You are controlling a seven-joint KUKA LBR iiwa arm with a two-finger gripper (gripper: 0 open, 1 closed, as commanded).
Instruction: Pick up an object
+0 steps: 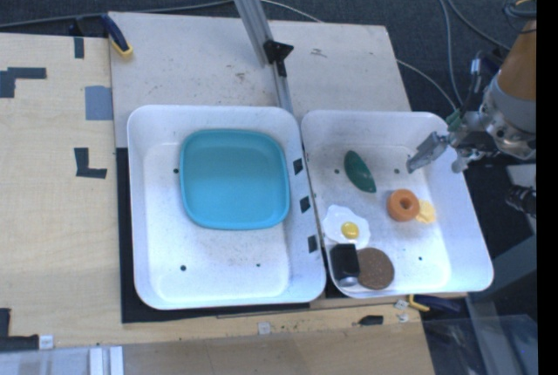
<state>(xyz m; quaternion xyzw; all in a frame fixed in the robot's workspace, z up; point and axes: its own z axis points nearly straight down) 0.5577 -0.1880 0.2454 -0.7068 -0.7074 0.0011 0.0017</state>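
The right bin point(453, 269) holds the things to pick: a dark green oval piece point(359, 171) near its middle, an orange ring point(403, 205) to the right of it with a small yellow piece point(425, 212) touching the ring's right side, a toy fried egg point(348, 228) lower down near the bin's left wall, and below the egg a black block point(345, 261) just beside a brown round disc point(376, 268). The far part of this bin, above the green piece, has open floor, and so does the near right corner. The gripper point(425, 153) hangs over the right bin near its right wall, above and to the right of the orange ring and apart from it; the green piece lies to its left. Nothing is between its fingers, and I cannot tell how wide they stand. The left bin point(148, 216) holds a blue square plate point(234, 179), with free floor along its near edge.
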